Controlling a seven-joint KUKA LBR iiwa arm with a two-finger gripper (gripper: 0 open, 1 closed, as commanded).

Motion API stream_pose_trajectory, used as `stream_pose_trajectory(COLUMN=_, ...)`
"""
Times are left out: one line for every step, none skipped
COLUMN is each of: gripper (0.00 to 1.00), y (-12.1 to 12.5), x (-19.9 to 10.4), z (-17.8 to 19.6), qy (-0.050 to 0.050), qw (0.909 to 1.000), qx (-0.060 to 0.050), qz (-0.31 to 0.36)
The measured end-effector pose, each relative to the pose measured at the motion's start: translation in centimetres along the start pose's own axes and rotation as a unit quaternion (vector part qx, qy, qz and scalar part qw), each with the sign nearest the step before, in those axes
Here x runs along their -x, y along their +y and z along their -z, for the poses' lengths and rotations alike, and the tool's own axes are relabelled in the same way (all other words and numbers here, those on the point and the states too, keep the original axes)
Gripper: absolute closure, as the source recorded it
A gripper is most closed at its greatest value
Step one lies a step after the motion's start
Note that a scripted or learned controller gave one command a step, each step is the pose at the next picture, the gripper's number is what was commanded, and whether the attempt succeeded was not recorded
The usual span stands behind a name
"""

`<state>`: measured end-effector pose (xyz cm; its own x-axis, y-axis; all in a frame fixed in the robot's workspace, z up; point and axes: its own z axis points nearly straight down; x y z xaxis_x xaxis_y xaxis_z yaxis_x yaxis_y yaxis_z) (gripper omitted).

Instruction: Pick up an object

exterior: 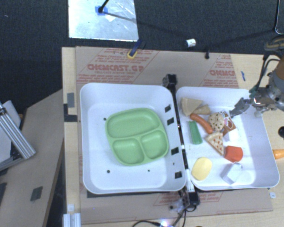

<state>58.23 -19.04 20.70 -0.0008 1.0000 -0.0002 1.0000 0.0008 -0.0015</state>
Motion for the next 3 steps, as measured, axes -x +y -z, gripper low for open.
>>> stream_pose_trajectory(gripper=0.00, y=-0.5, x=0.7, z=-5.8, qy=0.000, qw=1.0000, qx=0.000, qz=0.000)
stream_pose_trajectory(gripper=0.00, y=-0.1, x=0.8, z=-11.9, qy=0.000, qw=1.0000, qx=0.000, qz=0.000)
stream_pose_trajectory(gripper=0.00, y=0.0, x=0.8, z=-12.2, qy=0.000, qw=1.0000, qx=0.001, qz=0.000)
